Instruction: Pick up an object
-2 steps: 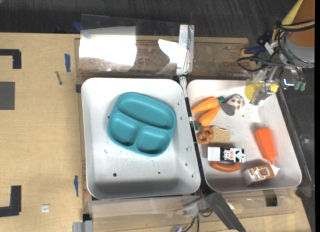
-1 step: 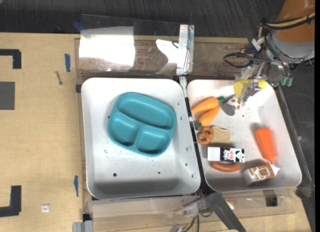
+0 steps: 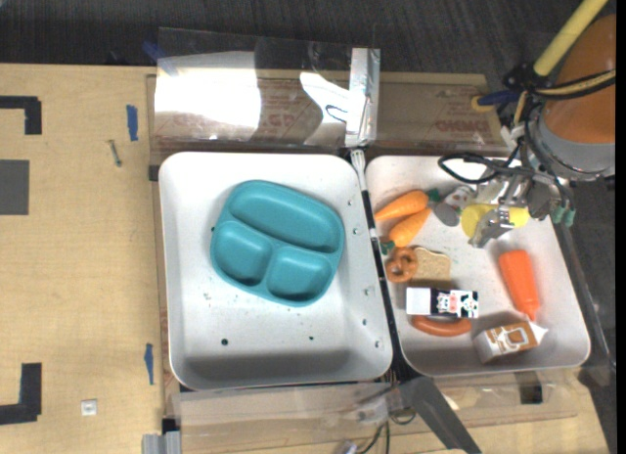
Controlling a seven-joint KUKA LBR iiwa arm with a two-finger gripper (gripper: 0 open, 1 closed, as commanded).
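Note:
My gripper (image 3: 496, 219) hangs low over the upper right part of the right bin (image 3: 579, 317), right at a yellow object (image 3: 476, 215) that it partly covers. Whether it holds that object I cannot tell. A grey piece (image 3: 448, 209) lies just left of the yellow object. Two orange carrots (image 3: 401, 205) (image 3: 409, 227) lie at the bin's upper left. An orange, carrot-like piece (image 3: 521, 281) lies below the gripper.
The right bin also holds a pretzel (image 3: 399, 265), a bread slice (image 3: 431, 264), a black-and-white carton (image 3: 443, 302), a red sausage (image 3: 438, 325) and a brown carton (image 3: 507, 339). A teal divided plate (image 3: 277, 240) sits in the left bin (image 3: 186, 276).

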